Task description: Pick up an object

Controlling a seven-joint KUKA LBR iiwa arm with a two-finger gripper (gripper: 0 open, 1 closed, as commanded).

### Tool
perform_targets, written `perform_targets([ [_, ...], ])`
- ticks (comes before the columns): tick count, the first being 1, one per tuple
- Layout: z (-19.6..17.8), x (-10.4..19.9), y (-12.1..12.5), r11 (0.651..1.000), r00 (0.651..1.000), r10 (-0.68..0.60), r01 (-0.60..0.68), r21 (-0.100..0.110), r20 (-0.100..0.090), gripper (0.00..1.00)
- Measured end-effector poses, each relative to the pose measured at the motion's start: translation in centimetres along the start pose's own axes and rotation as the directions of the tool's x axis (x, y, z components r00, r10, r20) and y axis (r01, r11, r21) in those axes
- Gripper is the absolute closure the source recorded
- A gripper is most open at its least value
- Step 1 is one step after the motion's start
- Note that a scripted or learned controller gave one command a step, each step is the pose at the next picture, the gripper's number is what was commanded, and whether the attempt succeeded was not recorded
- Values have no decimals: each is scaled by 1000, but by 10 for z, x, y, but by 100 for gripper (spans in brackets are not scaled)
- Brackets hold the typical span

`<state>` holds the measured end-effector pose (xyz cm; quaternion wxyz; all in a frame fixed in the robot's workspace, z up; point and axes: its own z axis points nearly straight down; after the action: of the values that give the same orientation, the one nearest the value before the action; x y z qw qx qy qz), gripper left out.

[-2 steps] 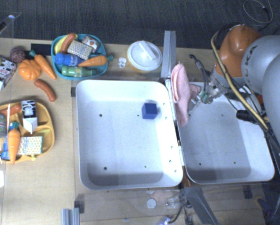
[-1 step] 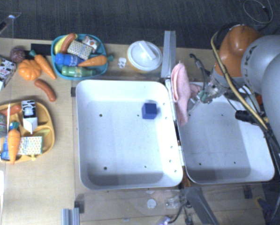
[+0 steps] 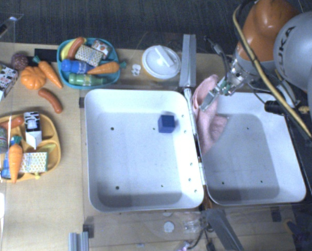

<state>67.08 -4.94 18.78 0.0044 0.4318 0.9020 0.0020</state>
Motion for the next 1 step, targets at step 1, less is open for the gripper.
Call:
perform_targets([
  [1,49,-23,-49,988,988,152,-152,4,-2,0],
])
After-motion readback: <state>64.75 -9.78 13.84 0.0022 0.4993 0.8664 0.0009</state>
